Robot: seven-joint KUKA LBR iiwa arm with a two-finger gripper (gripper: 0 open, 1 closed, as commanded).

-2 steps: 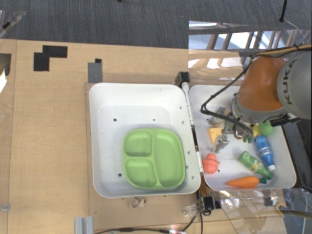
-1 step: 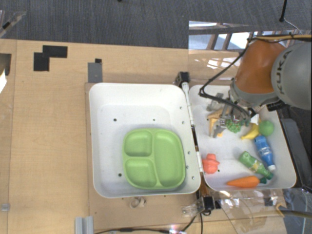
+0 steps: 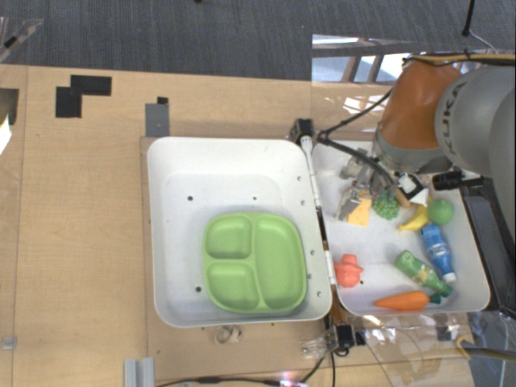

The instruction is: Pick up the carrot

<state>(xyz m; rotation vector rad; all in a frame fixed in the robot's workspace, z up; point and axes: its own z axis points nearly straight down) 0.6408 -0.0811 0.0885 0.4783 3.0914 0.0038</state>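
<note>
1. Lowest in the camera view, and so nearest, an orange plastic carrot (image 3: pixel 401 301) with a green stalk end lies flat along the near wall of the right-hand shallow white bin (image 3: pixel 476 272), well apart from the pincer.
2. High in that bin, the metal two-finger gripper (image 3: pixel 364 190) points down and to the left from the grey arm with its orange band (image 3: pixel 439 111). Whether its fingers are open or closed cannot be told; dark cables cross in front of it.
3. Just below the gripper lies a yellow wedge of toy cheese (image 3: pixel 359 213), with a bumpy green toy vegetable (image 3: pixel 387 205) beside it to the right.
4. Further right sit a yellow banana (image 3: pixel 413 219) and a round green ball (image 3: pixel 440 211).
5. Below those, a blue bottle (image 3: pixel 438 251) and a green bottle (image 3: pixel 421 270) lie on their sides, just above the carrot.
6. A red-orange lumpy toy (image 3: pixel 347 271) rests by the bin's left wall.
7. Across the divide, the left-hand white bin (image 3: pixel 185 184) holds a light green three-compartment plate (image 3: pixel 255 262).
</note>
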